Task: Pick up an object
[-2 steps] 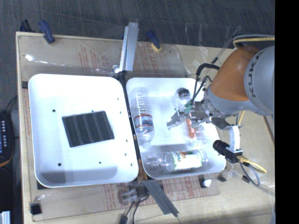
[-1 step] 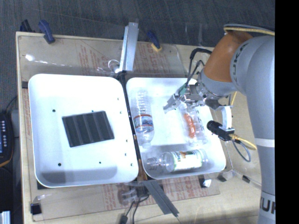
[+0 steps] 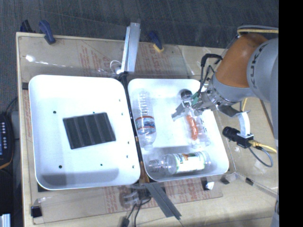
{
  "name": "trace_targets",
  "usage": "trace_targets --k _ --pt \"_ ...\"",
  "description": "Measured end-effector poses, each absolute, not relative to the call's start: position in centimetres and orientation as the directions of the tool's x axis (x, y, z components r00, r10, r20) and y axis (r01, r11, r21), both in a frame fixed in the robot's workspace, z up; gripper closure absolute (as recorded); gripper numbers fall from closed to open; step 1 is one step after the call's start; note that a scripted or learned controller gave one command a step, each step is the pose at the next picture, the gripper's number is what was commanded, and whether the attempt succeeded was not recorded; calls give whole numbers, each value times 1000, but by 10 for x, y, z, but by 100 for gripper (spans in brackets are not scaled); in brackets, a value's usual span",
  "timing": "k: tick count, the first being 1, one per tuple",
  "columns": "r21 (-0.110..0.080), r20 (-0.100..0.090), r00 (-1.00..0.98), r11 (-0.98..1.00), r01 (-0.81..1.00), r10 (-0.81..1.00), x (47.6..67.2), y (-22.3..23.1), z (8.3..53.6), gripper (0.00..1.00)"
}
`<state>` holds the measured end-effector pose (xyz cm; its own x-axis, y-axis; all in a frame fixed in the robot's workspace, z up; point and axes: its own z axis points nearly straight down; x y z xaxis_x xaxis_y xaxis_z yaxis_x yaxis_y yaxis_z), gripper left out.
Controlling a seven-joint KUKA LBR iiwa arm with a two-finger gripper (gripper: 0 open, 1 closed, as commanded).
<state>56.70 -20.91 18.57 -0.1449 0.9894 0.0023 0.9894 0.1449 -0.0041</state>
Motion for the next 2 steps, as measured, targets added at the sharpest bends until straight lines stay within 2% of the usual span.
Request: trace_targets --k 1,2 --pt "-4 2 -181 181 983 983 608 -203 91 0" --pt "-5 2 -185 185 983 983 609 -202 102 100"
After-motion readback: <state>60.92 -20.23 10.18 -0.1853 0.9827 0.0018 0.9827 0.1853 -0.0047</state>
